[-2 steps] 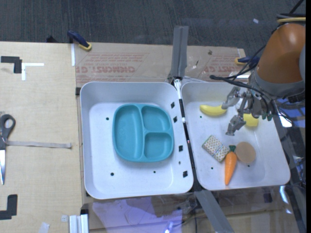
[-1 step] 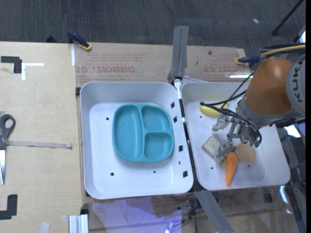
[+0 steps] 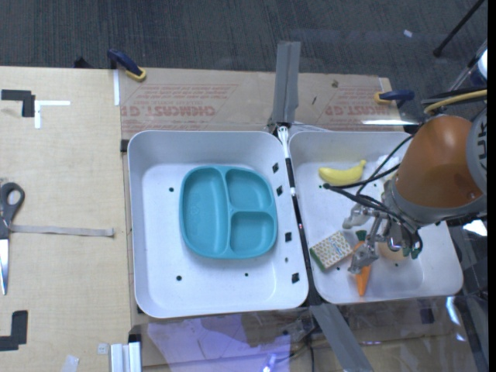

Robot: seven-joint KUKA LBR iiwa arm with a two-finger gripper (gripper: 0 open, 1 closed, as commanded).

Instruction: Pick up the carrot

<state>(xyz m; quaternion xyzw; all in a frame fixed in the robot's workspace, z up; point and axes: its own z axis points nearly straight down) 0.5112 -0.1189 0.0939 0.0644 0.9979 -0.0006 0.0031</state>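
The orange carrot point(image 3: 362, 280) lies in the right bin point(image 3: 434, 285) close to its front wall, its tip pointing toward the front edge. My gripper point(image 3: 369, 248) hangs directly over the carrot's upper end and covers part of it. Whether it touches the carrot cannot be told from this view. The grey arm with its orange band point(image 3: 435, 165) reaches in from the right above the bin.
A yellow banana point(image 3: 343, 173) lies at the back of the right bin. A speckled flat block point(image 3: 332, 249) sits just left of the carrot. The left bin point(image 3: 151, 277) holds a teal divided plate point(image 3: 203, 239). Scissors point(image 3: 8, 208) lie on the bench at far left.
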